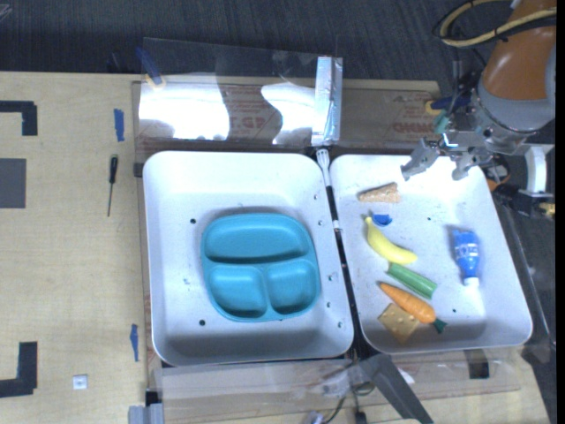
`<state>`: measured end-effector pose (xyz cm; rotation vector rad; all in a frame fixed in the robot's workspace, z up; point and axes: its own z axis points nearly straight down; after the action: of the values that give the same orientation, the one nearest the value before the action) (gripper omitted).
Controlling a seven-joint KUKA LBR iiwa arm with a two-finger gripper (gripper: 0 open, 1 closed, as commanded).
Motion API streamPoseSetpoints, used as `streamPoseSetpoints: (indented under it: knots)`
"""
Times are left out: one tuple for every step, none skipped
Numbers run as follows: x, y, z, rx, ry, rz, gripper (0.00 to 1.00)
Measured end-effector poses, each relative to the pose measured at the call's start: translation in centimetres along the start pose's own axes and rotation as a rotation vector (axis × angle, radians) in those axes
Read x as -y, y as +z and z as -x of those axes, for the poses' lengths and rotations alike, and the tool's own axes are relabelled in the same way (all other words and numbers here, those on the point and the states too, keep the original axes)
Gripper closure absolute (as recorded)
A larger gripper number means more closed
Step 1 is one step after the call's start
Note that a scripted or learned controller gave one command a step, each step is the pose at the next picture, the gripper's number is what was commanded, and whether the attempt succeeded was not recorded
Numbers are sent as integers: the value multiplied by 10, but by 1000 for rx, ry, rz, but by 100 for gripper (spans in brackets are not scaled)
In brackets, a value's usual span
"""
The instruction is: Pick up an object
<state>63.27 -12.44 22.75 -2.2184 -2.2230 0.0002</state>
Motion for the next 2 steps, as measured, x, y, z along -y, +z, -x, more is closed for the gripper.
streamPoseSetpoints:
  knots:
    - [-19, 134, -25, 1, -158, 3, 0]
    - [-35, 141, -4, 1, -119, 4, 0]
